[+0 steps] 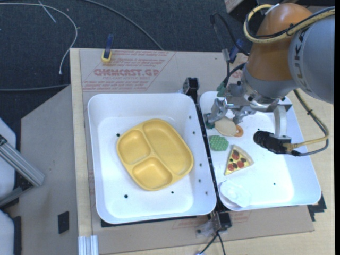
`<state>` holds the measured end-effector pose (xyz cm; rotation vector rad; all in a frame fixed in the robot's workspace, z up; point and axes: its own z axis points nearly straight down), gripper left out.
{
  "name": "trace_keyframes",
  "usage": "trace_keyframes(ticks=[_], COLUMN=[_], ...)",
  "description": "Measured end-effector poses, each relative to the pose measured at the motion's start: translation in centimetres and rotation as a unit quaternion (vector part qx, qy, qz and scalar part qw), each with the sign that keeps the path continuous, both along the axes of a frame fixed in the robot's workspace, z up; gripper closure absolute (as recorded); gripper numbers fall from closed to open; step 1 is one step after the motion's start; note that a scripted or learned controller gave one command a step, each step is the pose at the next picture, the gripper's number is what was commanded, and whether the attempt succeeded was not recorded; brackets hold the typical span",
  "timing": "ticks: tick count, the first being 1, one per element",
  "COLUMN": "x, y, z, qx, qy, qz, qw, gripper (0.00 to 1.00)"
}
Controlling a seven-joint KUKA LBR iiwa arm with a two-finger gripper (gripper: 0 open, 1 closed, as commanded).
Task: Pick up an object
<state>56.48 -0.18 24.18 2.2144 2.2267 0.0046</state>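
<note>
- Two shallow white bins are seen side by side on the bench: the left bin [101, 142] and the right bin [297, 179].
- A yellow plastic plate with three compartments [154, 153] is laid flat in the left bin.
- The grey arm with its orange band [276, 41] is reached over the upper part of the right bin, and the two-finger gripper [227, 115] is lowered near that bin's left wall.
- A tan, round, flat toy piece [228, 127] is found just beneath the gripper; whether it is touched cannot be told.
- Whether the gripper's grasp is open or closed cannot be told.
- A green knobbly round toy [218, 142] and a toy pizza slice [237, 160] are placed just below, with a white crumpled item [235, 194] near the bin's lower left corner.
</note>
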Motion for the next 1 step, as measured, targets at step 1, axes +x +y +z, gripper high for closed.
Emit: trace_keyframes(ticks=[1], x=[3.0], y=[5.26], z=[0.14], qx=[0.0005], qy=[0.0], qz=[0.0], qw=[1.0], gripper=[1.0])
